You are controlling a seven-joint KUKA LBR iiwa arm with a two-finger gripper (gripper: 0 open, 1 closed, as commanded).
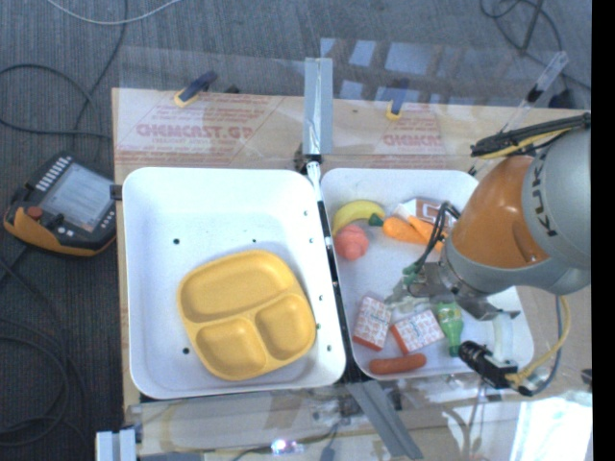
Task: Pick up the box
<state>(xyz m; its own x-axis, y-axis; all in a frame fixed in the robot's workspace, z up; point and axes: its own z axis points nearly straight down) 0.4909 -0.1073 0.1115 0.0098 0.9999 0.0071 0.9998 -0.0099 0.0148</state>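
Two small red-and-white boxes lie in the right bin (336, 334): one box (373, 322) near the bin's left wall, the other box (417, 331) just to its right. A third white-and-orange box (426, 209) lies at the bin's far side, partly behind the arm. My gripper (415, 284) hangs low over the bin's middle, just above and behind the two small boxes. The arm's grey body and orange band (490, 229) cover much of the bin's right half.
In the right bin also lie a banana (357, 213), a pink peach (352, 243), a carrot (408, 229), a green bottle (449, 321) and a red sausage (397, 363). The left bin (154, 209) holds a yellow divided plate (248, 313). A teach pendant (62, 205) lies on the floor at left.
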